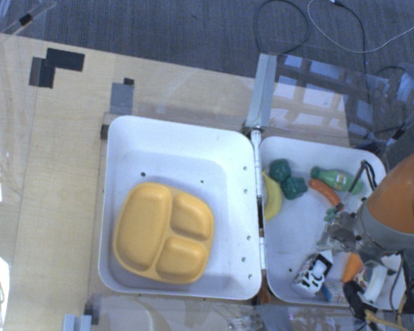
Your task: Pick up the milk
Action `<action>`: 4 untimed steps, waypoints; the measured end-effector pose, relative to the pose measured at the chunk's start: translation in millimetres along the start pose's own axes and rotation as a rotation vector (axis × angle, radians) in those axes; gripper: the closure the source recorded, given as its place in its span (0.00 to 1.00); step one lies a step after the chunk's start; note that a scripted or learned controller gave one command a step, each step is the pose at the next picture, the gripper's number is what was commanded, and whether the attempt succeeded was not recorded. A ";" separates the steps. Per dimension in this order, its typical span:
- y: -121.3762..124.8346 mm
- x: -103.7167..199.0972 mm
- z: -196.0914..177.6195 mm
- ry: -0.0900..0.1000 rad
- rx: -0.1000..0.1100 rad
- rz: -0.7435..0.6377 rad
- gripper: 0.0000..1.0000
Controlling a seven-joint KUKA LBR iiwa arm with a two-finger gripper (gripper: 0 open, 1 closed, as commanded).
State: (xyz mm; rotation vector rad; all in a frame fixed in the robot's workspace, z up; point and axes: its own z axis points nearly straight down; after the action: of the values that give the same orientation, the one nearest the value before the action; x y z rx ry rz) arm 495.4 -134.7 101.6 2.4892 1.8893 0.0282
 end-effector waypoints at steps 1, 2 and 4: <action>-0.6 -0.1 0.5 0.000 0.002 0.000 0.00; -8.1 15.4 11.9 -0.004 0.008 -0.103 0.00; -5.0 18.8 -0.2 0.000 0.000 -0.108 0.00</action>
State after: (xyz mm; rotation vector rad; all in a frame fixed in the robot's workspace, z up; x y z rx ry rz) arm 495.7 -115.2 101.8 2.3828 2.0197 0.0265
